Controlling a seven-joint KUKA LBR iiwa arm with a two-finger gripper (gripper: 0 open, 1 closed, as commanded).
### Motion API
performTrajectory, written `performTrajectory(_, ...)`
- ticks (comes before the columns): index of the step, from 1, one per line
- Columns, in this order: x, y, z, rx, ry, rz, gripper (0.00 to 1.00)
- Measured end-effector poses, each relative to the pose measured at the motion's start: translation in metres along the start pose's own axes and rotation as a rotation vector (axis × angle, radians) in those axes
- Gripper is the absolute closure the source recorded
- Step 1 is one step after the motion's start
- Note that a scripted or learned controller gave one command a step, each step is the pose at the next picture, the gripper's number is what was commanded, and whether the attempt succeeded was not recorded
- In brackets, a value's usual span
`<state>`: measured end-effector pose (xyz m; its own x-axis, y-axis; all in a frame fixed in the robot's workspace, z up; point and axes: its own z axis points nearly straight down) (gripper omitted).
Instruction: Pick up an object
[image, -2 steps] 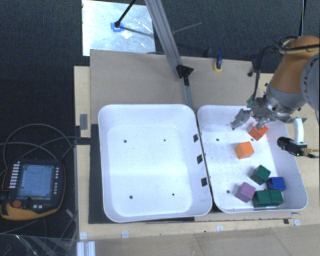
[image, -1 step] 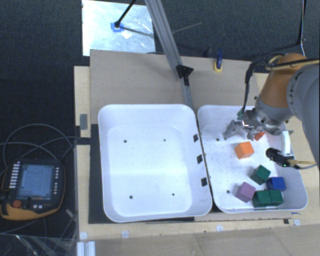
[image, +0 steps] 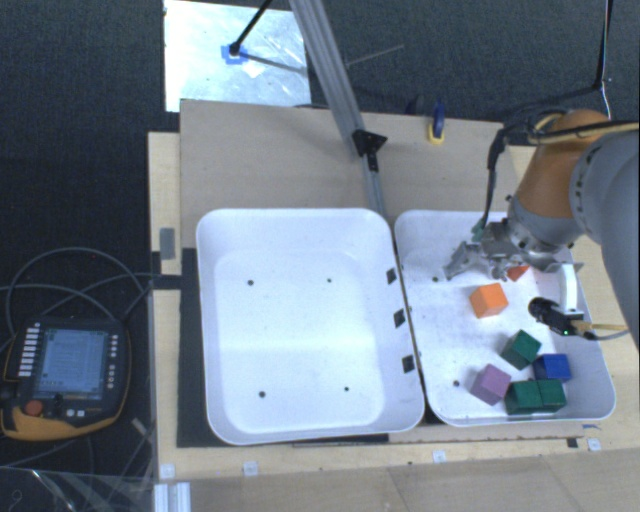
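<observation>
My gripper (image: 478, 266) hangs low over the back of the right bin (image: 430, 300), its silver fingers spread open with nothing between them. An orange cube (image: 488, 299) lies just in front of it, a little apart from the fingertips. A small red-orange piece (image: 516, 272) shows beside the right finger, partly hidden by the wrist. Further to the front lie a dark green cube (image: 521, 349), a blue cube (image: 552, 367), a purple cube (image: 491, 383) and a green block (image: 534, 396).
The left bin (image: 215, 300) stands beside the right one, their walls touching along the middle. A slanted metal pole (image: 335, 75) rises behind the bins. A teach pendant (image: 65, 375) lies on the floor at the left.
</observation>
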<state>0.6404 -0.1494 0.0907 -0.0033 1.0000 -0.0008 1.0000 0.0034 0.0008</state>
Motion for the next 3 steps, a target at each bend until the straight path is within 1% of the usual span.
performTrajectory(1, 0.0, 0.001, -0.012, -0.004, 0.0, -0.002, 1.0)
performTrajectory(2, -0.002, 0.002, -0.056, -0.005, 0.0, 0.0, 1.0)
performTrajectory(3, 0.008, 0.001, -0.111, -0.007, 0.0, -0.003, 1.0)
